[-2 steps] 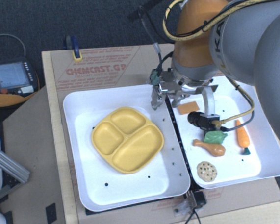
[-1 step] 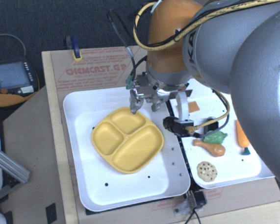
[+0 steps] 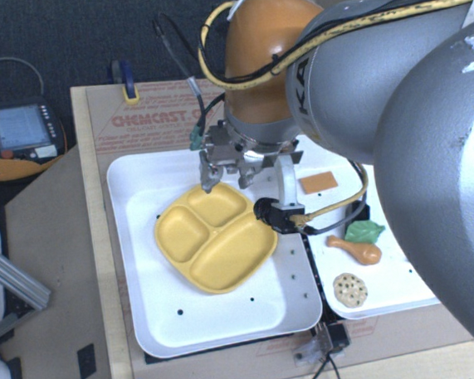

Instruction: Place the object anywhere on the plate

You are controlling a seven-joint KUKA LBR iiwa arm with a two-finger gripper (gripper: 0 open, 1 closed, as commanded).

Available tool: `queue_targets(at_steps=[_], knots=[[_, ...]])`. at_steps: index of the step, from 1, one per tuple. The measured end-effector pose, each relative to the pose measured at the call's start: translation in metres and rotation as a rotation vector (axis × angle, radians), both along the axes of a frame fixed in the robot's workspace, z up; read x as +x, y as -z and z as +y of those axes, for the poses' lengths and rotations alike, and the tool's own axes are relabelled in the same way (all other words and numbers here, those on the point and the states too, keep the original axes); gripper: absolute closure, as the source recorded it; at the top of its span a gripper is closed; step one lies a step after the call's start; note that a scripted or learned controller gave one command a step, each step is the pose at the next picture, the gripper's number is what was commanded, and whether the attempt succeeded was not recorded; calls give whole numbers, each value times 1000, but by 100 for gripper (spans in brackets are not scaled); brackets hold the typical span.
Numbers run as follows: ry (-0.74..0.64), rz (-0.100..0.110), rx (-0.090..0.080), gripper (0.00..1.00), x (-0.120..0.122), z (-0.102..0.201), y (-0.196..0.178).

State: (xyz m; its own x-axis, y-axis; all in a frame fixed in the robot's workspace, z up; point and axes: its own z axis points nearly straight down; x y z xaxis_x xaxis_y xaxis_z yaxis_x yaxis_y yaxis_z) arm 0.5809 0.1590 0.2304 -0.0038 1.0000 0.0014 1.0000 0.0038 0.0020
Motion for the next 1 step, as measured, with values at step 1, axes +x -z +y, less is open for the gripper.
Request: queue_targets(at_steps=[1], knots=[[3,1,-1,0,0,-2,1]])
